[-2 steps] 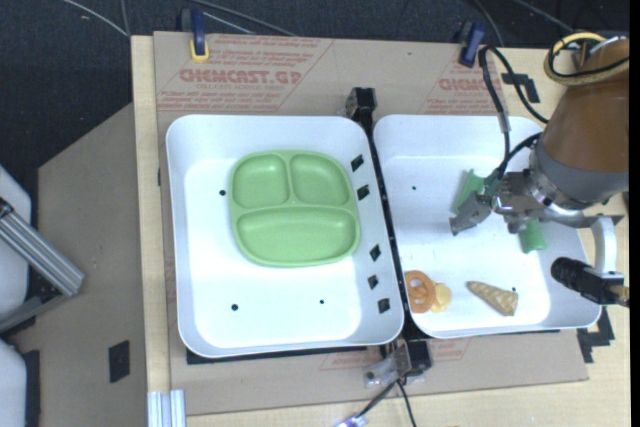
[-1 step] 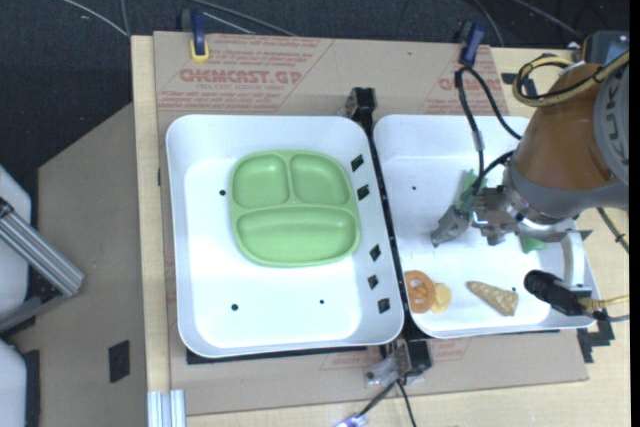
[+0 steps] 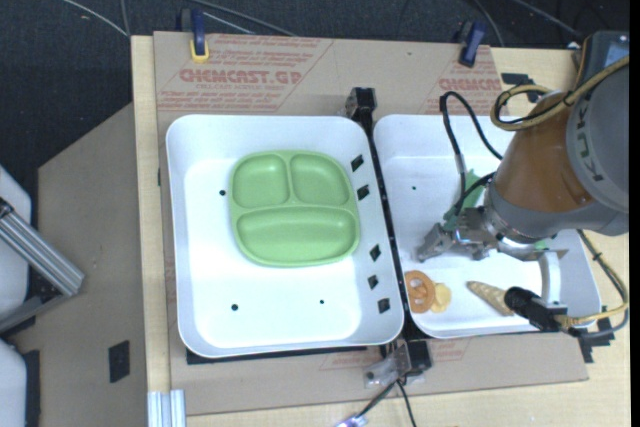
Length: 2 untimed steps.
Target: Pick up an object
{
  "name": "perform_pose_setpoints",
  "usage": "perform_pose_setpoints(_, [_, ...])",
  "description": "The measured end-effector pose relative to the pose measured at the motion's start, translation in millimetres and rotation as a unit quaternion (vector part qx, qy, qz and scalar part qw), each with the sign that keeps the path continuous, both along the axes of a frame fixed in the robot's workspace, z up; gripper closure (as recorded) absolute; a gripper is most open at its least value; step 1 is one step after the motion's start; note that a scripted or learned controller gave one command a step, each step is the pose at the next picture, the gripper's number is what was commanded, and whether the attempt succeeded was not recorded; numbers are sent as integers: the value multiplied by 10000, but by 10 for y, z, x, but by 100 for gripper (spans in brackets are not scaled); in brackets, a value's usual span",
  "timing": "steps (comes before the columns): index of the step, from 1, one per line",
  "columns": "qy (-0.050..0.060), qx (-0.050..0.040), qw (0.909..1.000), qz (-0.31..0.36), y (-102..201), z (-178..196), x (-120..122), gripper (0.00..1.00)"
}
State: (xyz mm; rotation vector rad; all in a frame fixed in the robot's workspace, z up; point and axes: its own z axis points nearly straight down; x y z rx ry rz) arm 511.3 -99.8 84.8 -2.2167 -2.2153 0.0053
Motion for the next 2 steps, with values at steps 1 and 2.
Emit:
perform_pose_setpoints(1, [-36,-5,10000,-4,-4,140,19,100])
perform_pose_setpoints(2, [-61,-19,10000,4,-36,577,58,100])
